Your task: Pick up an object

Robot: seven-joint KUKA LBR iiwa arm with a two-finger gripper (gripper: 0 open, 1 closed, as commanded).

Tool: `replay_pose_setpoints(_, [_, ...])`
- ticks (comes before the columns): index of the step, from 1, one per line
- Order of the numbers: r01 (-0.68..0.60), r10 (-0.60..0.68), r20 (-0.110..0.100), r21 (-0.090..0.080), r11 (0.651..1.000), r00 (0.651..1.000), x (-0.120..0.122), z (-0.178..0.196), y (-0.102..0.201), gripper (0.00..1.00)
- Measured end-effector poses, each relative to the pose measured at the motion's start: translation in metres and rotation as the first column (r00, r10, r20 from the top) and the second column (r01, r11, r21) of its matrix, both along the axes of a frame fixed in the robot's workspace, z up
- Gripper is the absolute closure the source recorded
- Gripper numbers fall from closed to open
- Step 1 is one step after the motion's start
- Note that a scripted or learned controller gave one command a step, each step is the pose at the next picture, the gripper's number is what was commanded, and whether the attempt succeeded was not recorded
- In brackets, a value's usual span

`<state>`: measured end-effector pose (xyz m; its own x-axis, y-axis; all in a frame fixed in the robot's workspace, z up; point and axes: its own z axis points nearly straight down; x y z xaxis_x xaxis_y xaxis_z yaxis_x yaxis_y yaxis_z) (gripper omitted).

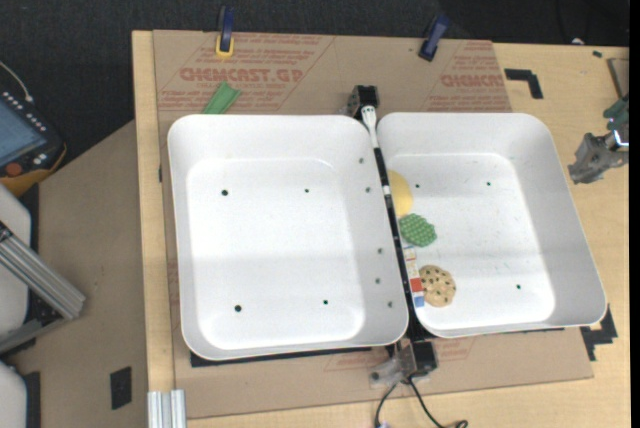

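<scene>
Gripper (600,156) parked at the bench's right edge, outside both bins.

Whether it is spread or pressed together I cannot tell from here; the objects lie along the right bin's (540,216) left wall: a yellow piece (400,191), a green one (418,232), then a cookie (437,285) nearest the front; left bin (200,216) beside it.

The gripper (597,156) pokes in at the right edge of the camera view, a small grey metal piece held at mid-height; very little of the arm shows.
</scene>
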<state>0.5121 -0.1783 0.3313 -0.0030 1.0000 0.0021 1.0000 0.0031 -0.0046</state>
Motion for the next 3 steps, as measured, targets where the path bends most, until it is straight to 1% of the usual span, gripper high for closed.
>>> replay_pose_setpoints(1, [0.008, -0.008, 0.002, -0.002, 1.0, 1.0, -0.035, -0.014, -0.048, 1.0])
replay_pose_setpoints(2, [-0.008, 0.008, 0.004, 0.001, 1.0, 1.0, -0.016, -0.013, 0.046, 1.0])
replay_pose_setpoints(3, [0.009, -0.009, 0.022, -0.011, 1.0, 1.0, -0.033, 0.119, -0.021, 1.0])
